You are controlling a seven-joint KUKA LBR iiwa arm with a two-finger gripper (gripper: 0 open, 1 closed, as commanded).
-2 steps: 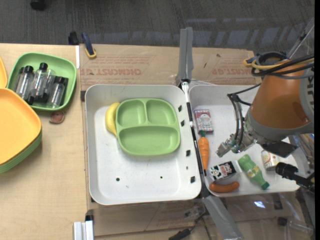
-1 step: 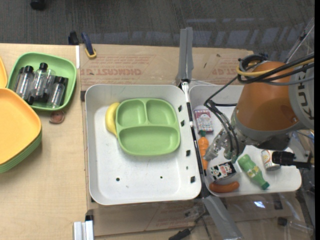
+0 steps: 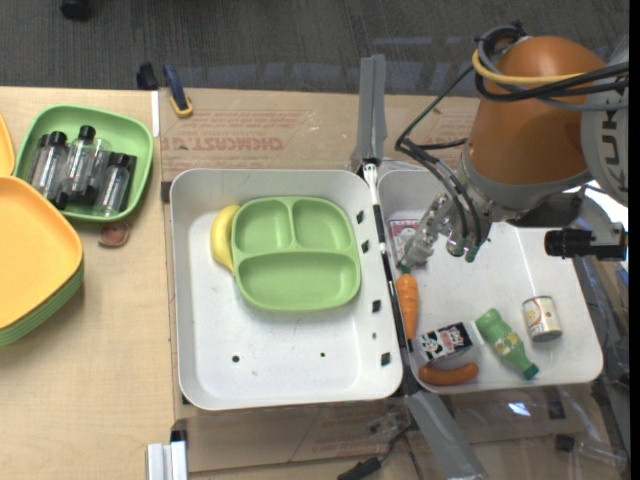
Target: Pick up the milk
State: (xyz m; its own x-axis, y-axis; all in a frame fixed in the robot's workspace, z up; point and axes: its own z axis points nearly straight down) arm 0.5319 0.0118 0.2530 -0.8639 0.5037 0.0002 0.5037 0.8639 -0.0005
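The bench (image 3: 260, 133) was brown and carried two white bins, the left bin (image 3: 290, 368) touching the right bin (image 3: 575, 353). A green tray (image 3: 85, 163) of bottles and stacked orange plates (image 3: 35, 253) sat at its left end.

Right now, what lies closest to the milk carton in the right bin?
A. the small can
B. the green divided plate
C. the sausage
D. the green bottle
C: the milk carton lies near the bin's front-left corner with the sausage just in front of it, nearer than the other three.
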